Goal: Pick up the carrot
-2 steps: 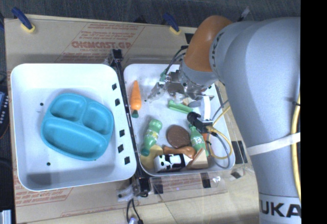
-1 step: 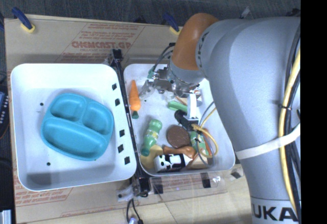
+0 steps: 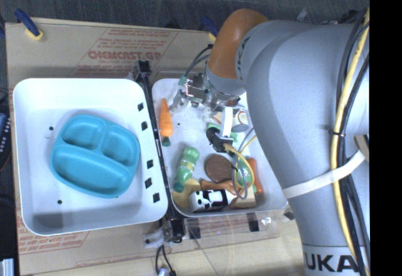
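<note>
nearest you in the right bin: toy clutter, a green bottle. farther, the carrot lies by that bin's left wall. the gripper hovers just beyond it; you cannot tell its grip.

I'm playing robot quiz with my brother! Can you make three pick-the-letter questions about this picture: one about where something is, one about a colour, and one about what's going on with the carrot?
1. Where is the carrot?
A. in the right bin, by its left wall
B. on the blue tray
C. on the cardboard

2. What colour is the divided tray in the left bin?
A. red
B. blue
C. yellow

3. What is the carrot doing?
A. hanging in the air
B. standing on the tray
C. lying on the bin floor

Answers:
1. A, it lies beside the wall of the right bin.
2. B, the tray is light blue.
3. C, it rests flat, left of the end effector.
</note>
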`<state>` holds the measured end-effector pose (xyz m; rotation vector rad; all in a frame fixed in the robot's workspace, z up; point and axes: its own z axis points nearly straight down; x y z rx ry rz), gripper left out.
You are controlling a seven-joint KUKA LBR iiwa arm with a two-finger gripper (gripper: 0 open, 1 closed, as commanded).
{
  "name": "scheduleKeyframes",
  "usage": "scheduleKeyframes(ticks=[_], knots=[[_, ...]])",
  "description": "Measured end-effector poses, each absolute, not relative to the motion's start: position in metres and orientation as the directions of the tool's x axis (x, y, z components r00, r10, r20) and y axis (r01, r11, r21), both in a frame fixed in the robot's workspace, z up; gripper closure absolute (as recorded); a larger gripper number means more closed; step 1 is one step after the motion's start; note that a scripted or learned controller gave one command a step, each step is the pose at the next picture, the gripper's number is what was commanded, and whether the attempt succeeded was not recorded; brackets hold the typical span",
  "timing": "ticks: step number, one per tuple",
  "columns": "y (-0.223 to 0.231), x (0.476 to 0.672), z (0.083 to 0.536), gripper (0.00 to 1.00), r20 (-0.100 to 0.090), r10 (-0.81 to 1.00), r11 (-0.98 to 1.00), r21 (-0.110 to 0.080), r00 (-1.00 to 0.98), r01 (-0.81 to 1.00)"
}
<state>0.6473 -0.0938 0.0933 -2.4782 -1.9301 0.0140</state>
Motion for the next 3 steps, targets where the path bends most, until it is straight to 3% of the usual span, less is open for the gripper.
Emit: scheduleKeyframes(ticks=[1,2,3], knots=[[-0.095,0.652,0.093,0.0,-0.002,0.731,-0.682,-0.005,0.682,0.731],[-0.094,0.651,0.093,0.0,-0.001,0.593,-0.805,-0.002,0.805,0.593],[-0.096,0.618,0.112,0.0,-0.011,0.556,-0.831,-0.008,0.831,0.556]])
